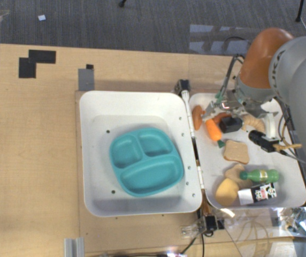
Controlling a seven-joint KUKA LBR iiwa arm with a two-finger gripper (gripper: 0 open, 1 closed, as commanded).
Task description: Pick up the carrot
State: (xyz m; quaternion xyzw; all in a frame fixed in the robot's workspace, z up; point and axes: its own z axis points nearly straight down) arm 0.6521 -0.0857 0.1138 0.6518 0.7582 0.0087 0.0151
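Observation:
The carrot (213,131) is orange with a small green tip. It lies at a slant in the upper left part of the right bin (297,189). My gripper (224,113) hangs low over the bin, just up and to the right of the carrot's thick end, and looks close to it or touching it. A dark part of the gripper sits right beside the carrot. The grey arm with its orange band (261,58) reaches in from the right and hides the bin's far right corner.
A brown sausage (197,116) lies left of the carrot against the bin wall. A bread slice (236,152), a green bottle (259,175), a yellow potato (227,191) and a black-and-white bottle (257,194) lie nearer the front. The left bin (89,143) holds a teal divided plate (146,161).

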